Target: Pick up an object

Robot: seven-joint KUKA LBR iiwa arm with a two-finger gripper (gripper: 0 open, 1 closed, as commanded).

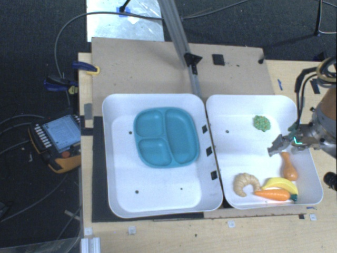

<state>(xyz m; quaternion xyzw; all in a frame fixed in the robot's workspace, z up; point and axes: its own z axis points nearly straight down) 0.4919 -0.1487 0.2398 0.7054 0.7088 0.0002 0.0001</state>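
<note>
From my feed, nearest edge of the right bin [231, 157]: carrot [273, 195], banana [281, 184] and croissant [246, 183] bunched together. Just behind, the gripper [280, 146] hangs over an orange drumstick-looking piece [288, 166]; can't tell its grip. Broccoli [261, 123] sits further back. Left bin [118, 157] has a blue divided plate [166, 136]

A grey robot arm [325, 121] reaches in from the right edge of the camera view, with cables looped above its wrist. Its claw [281, 144] points left and slightly downward, low at the right side. Whether the claw grips anything cannot be told.
</note>
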